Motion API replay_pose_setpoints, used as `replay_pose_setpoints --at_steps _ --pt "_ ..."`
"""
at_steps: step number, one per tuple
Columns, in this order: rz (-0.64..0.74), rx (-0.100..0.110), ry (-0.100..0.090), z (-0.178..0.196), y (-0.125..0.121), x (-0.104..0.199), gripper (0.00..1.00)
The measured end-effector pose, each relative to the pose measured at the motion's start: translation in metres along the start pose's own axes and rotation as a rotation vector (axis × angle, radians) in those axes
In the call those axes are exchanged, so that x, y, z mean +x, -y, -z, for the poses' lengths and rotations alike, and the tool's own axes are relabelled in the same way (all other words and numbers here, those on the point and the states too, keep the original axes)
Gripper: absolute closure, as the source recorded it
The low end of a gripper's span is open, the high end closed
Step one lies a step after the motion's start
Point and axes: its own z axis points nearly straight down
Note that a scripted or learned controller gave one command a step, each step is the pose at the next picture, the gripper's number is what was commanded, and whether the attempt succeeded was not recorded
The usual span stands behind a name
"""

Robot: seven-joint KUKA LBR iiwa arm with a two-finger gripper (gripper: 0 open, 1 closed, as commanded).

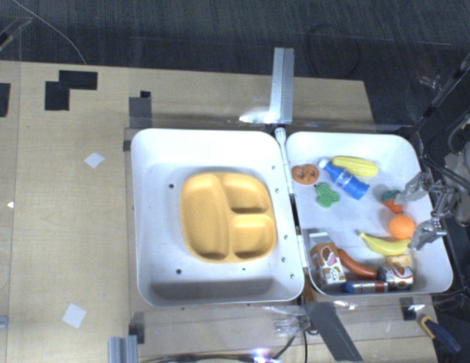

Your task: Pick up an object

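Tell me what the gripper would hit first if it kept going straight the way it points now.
Probably the orange: the gripper reaches in from the right with the fruit just ahead, between its open fingers. Its height above the bin is unclear.

I am looking down on a robotics lab, not a home or kitchen. The table (60,225) is a pale wood-grain sheet with black tape marks (68,87), and two white bins (212,286) are fixed to it by metal brackets and an aluminium rail (283,85). Dark carpet (219,13) lies behind, loose cables (38,29) run across it, and toy plastic food (354,165) fills the right bin.
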Motion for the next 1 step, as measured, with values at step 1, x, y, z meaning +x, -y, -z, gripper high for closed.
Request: replay_pose_setpoints --at_steps 1 --pt "0.027 0.0 -0.001 -0.0374 -0.01 0.0112 0.0"
